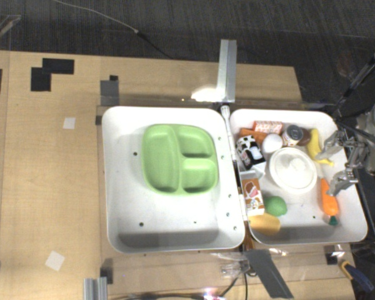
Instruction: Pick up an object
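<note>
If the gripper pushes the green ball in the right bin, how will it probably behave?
The green ball looks round and smooth, so it would probably roll rather than slide. It lies close to the carton and the yellow block, which may stop it soon.

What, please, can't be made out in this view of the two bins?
- Claw: small and blurred over the right bin; grip unreadable.
- Arm: cut off by the right edge.
- Carton: print too small to read.
- Banana: lower end hidden behind the claw.
- Yellow block: too blurred to identify.
</note>
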Action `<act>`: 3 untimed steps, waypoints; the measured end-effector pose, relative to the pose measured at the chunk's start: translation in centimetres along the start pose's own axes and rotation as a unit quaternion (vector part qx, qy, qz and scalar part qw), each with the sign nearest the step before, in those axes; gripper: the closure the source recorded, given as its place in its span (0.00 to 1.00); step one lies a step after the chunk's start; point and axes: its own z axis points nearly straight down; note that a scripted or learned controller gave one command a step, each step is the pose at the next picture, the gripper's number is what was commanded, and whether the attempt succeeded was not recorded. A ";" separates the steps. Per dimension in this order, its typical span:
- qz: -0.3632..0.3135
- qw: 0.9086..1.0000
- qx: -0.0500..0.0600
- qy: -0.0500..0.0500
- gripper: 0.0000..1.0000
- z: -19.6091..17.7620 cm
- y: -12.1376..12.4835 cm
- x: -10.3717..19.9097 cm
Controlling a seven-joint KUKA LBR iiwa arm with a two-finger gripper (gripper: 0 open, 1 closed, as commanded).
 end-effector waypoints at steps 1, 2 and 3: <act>-0.028 1.000 0.000 0.002 0.00 12.5 -2.4 3.2; -0.038 0.999 0.006 -0.014 0.00 13.6 -2.7 1.4; -0.041 0.999 0.008 -0.018 0.00 13.6 -2.7 1.7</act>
